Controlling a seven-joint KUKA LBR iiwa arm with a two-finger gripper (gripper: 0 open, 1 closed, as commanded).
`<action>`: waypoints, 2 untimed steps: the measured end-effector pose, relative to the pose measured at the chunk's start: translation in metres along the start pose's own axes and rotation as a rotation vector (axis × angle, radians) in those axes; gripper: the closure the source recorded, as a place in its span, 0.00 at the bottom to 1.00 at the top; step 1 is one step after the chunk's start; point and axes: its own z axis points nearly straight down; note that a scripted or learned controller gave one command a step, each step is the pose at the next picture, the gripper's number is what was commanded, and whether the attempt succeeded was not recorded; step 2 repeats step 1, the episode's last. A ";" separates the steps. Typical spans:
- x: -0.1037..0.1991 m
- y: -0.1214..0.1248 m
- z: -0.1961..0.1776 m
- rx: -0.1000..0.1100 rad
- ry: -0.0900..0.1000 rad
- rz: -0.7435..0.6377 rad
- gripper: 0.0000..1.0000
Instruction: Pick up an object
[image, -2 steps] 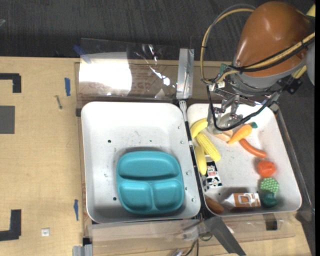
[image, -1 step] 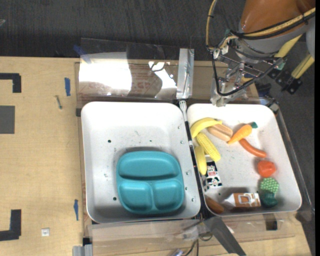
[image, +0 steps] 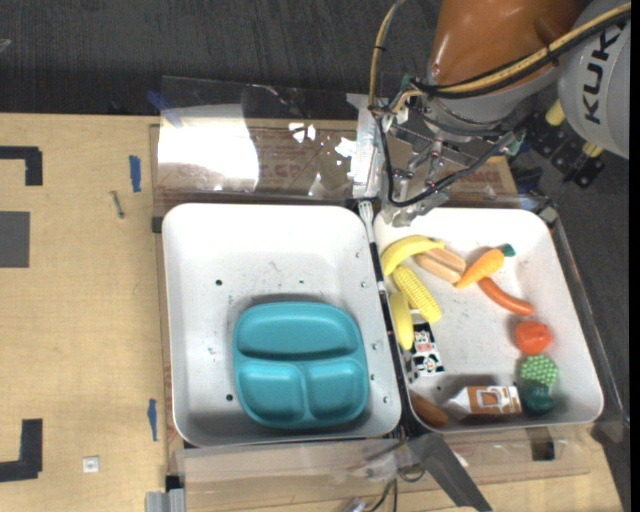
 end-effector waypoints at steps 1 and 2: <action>0.020 -0.011 -0.024 0.010 -0.003 -0.077 1.00; 0.020 -0.011 -0.024 0.010 -0.003 -0.077 1.00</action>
